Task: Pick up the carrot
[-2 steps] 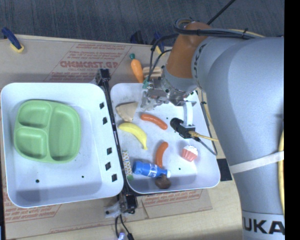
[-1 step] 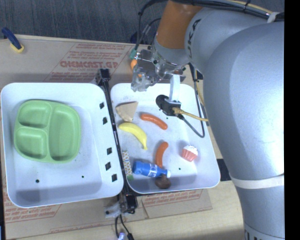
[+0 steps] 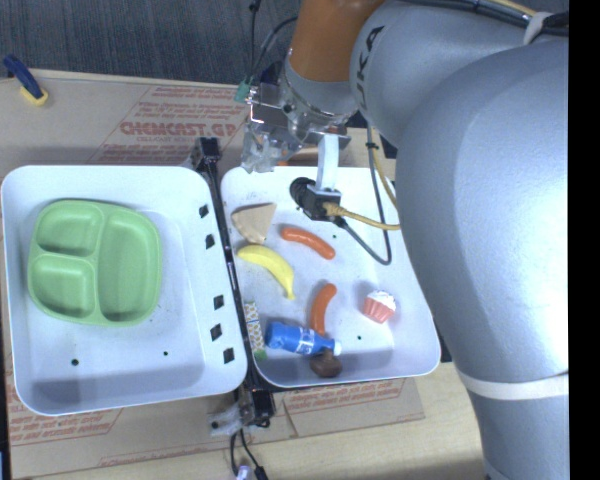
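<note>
The carrot (image 3: 323, 309) lies in the right bin (image 3: 412, 298), a short orange stick near the middle of the floor, set roughly along the bin's length. The cupcake (image 3: 378, 306) sits just beside it on the right, and the blue bottle (image 3: 300, 340) is near its lower end. A second orange stick (image 3: 308, 241) lies farther up the bin. We take that one for a sausage, though the two look much alike and we cannot be sure which is which. A banana (image 3: 269, 267) and a bread wedge (image 3: 255, 221) lie on the left side of the same bin. The left bin (image 3: 20, 298) holds a green plate (image 3: 95, 261).

The gripper (image 3: 263, 151) hangs over the far edge of the right bin, close to the seam between the bins and well apart from the carrot. We cannot tell whether it is spread or pressed together, and we see nothing held in it.

We judge the carrot to be a light, stiff toy with a smooth, rounded skin. It is likely to roll or squirt out of a poor pinch. We would take it across its width at the middle, where it looks thickest, closing square to its long axis. The cupcake leaves little room on that side, so the descent needs care.
</note>
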